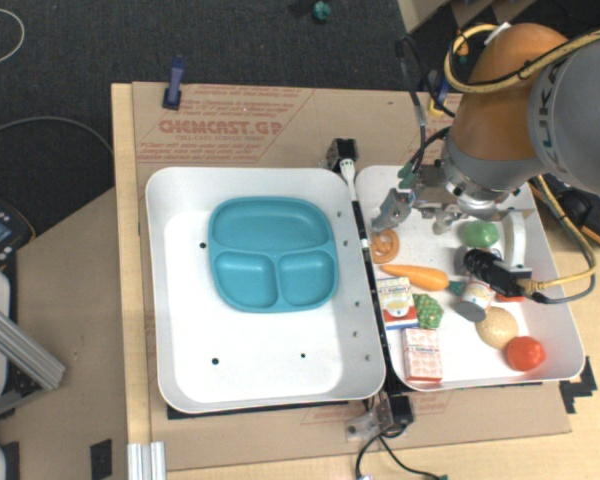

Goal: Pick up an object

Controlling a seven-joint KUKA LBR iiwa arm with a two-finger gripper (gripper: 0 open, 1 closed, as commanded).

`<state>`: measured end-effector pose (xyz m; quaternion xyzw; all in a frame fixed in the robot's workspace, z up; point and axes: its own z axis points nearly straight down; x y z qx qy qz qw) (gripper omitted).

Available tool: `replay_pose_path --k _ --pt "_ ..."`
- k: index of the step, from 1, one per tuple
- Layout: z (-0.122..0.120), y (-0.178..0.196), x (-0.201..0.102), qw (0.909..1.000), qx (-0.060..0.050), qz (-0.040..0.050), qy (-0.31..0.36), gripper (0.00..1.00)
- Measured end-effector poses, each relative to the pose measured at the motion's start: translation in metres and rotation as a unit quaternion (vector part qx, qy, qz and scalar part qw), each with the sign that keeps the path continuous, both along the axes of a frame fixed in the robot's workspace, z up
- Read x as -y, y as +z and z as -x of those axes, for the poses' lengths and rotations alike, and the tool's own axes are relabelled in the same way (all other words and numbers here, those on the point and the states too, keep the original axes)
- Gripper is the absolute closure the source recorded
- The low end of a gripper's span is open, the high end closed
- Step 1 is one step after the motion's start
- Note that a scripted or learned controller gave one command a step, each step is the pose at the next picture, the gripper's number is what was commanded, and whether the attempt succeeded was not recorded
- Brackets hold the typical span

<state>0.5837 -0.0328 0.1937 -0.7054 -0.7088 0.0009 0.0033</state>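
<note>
Since the carrot (416,276) lies loose mid-left in the right bin (560,313), it looks a light, stiff, smooth toy; take it across its thick middle | gripper (450,208) over the bin's far end, jaw state untellable | wrist hides the far items; green object (479,234) indistinct.

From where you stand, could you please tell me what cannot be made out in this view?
- Gripper in the camera view: the arm's wrist covers it, so the jaws' state is unreadable.
- Right bin: its far end is hidden under the arm.
- Small carton: label print too small to read.
- Green object: partly covered, identity unclear.
</note>
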Motion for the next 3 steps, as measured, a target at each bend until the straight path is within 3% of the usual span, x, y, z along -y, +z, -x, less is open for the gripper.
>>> replay_pose_path --k 1,2,3 --pt "-0.003 0.011 0.004 1.0000 0.004 0.0015 -0.002 1.00" --pt "0.046 0.011 -0.057 1.0000 0.000 -0.0002 0.001 1.00" --pt "0.075 0.140 -0.079 0.9999 0.010 0.0000 0.000 1.00"
